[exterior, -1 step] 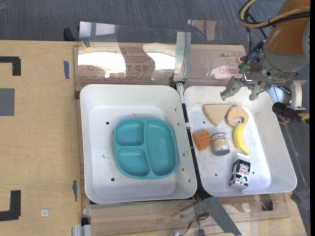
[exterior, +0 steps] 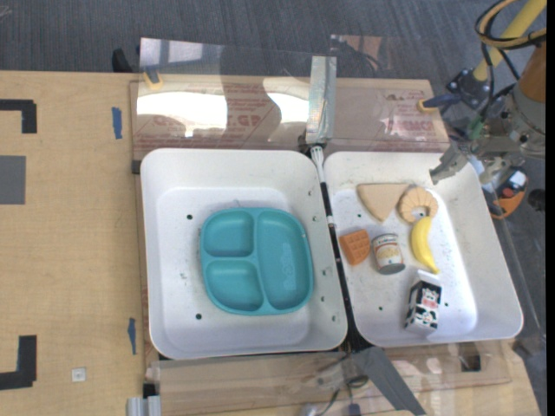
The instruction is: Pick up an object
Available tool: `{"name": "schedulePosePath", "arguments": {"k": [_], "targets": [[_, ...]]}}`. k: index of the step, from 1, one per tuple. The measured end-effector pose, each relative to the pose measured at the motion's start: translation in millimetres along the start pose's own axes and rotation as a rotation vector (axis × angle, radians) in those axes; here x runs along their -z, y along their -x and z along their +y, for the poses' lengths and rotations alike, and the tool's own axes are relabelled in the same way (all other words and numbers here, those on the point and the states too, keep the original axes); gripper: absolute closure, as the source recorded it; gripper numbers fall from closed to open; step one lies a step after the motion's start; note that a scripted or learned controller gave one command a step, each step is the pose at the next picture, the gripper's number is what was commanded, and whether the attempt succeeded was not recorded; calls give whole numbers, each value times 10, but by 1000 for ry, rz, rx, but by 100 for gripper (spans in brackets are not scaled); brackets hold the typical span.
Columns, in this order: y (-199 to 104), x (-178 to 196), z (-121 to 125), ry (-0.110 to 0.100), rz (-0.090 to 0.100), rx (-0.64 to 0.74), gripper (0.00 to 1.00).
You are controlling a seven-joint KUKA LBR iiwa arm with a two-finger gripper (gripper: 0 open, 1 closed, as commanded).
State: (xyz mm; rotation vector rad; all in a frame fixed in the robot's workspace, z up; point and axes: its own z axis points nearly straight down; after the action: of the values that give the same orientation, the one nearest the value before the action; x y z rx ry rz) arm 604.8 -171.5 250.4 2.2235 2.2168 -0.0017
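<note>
The right bin (exterior: pixel 501 267) holds several small items. A tan wedge (exterior: pixel 380 199) lies beside a round pastry (exterior: pixel 418 204) at the back. A yellow banana (exterior: pixel 423 244) lies below them. An orange cracker (exterior: pixel 355 246) and a small can (exterior: pixel 388 253) sit near the bin's left wall. A black-and-white carton (exterior: pixel 425 305) lies toward the front. My gripper (exterior: pixel 444 170) hangs over the bin's back right corner, just up and right of the pastry, touching none of the items.
The left bin (exterior: pixel 165 224) bears a teal divided plate (exterior: pixel 257 260). Clear plastic panels (exterior: pixel 321 102) stand behind both bins. Cables and arm hardware (exterior: pixel 507 137) crowd the upper right. Tan board (exterior: pixel 61 232) lies to the left.
</note>
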Motion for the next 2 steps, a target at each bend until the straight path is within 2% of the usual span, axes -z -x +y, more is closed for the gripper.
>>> {"name": "schedulePosePath", "arguments": {"k": [1, 2], "targets": [[415, -914, -1016, -9, 2, -4, 0], [-783, -196, -657, 7, 5, 16, 0]]}}
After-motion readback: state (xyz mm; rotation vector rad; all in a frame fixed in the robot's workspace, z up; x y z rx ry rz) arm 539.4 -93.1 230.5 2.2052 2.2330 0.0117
